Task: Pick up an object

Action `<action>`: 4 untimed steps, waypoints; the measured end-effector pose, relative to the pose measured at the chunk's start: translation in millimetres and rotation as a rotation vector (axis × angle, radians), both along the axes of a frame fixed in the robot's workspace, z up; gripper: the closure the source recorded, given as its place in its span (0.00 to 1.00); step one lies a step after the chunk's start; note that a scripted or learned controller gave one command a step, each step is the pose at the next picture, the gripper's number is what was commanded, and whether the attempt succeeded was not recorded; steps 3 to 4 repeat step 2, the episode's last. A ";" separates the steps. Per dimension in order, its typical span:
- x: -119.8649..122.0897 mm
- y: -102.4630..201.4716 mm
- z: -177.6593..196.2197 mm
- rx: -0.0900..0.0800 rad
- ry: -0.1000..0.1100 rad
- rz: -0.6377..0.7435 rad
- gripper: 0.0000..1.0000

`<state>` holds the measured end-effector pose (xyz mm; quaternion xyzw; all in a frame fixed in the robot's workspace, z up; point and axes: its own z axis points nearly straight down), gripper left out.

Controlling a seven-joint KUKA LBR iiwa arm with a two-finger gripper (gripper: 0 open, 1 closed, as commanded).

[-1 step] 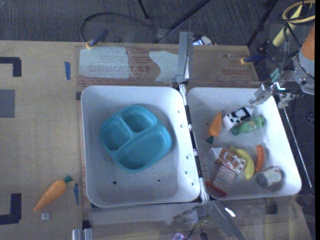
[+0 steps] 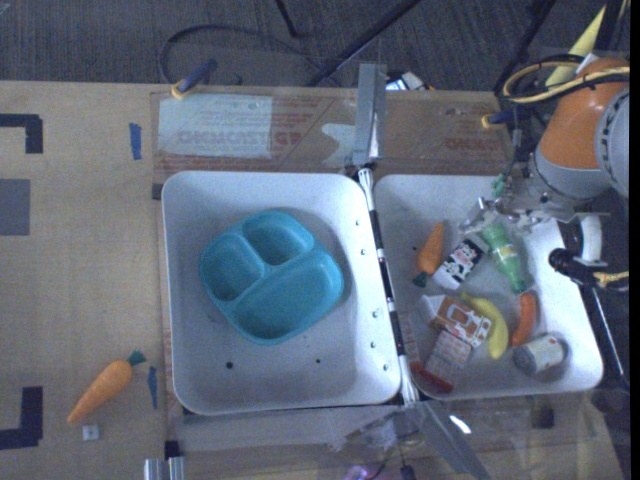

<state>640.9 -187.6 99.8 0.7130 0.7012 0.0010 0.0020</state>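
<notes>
Right bin (image 2: 590,368), crowded
Gripper (image 2: 508,206) above green bottle (image 2: 504,257); fingers' state cannot be told; carrot (image 2: 431,249), banana (image 2: 491,325) nearby.

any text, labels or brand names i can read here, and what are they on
None reads clearly.
Sheet taped to the cardboard behind the left bin: a row of mirrored-looking letters, too blurred to quote.
Small carton in the right bin: printed panel, too small to read.
Black-and-white carton: no legible words.

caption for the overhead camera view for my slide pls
Grey-and-orange arm's gripper over the right white bin of small toy foods; blue divided plastic plate in the left white bin.
</notes>
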 end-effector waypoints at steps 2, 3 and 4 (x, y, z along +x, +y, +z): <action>27.0 28.0 117.3 0.000 0.001 -0.118 1.00; 27.0 28.0 117.3 0.000 0.001 -0.118 1.00; 27.0 28.0 117.3 0.000 0.001 -0.118 1.00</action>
